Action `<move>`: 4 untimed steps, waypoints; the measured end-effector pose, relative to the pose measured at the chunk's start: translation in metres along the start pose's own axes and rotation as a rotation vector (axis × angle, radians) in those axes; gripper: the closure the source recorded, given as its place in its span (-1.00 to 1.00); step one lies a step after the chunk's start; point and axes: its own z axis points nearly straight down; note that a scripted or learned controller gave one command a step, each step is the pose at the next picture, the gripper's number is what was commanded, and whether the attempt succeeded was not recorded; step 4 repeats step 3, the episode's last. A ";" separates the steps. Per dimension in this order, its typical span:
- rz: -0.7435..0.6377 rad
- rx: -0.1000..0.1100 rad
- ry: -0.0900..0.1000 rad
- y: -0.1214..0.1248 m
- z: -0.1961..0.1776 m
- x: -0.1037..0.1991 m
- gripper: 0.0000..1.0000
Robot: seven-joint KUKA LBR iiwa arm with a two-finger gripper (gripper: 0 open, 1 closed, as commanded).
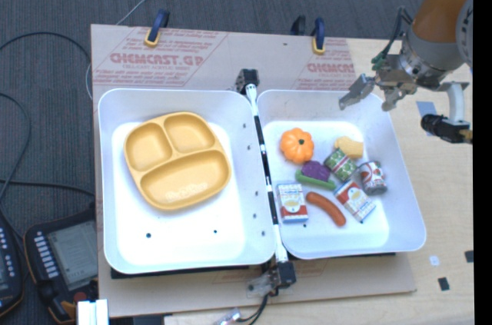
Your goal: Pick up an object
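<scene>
The end effector [374,92] is hanging spread wide and holding nothing over the right bin's [400,239] far right corner, while the toy groceries, the orange pumpkin [297,145] among them, are lying below and left, toward the camera.

A divided plate [178,160] is seated in the left bin [115,239], while toy foods [330,177] are clustered in the right bin [400,227], the gripper [372,93] positioned above its far edge.

Bench [207,58] was a brown printed board, two clamps [157,25] held its far edge, two white bins [115,239] sat on it side by side, touching.
</scene>
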 end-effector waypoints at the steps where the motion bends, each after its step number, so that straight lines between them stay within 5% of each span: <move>1: 0.000 -0.001 0.000 -0.023 0.131 -0.003 -1.00; 2: 0.000 -0.001 -0.001 -0.023 0.121 -0.003 1.00; 3: -0.003 -0.003 0.002 -0.022 0.040 0.134 1.00; 4: -0.003 -0.003 0.002 -0.022 0.040 0.134 1.00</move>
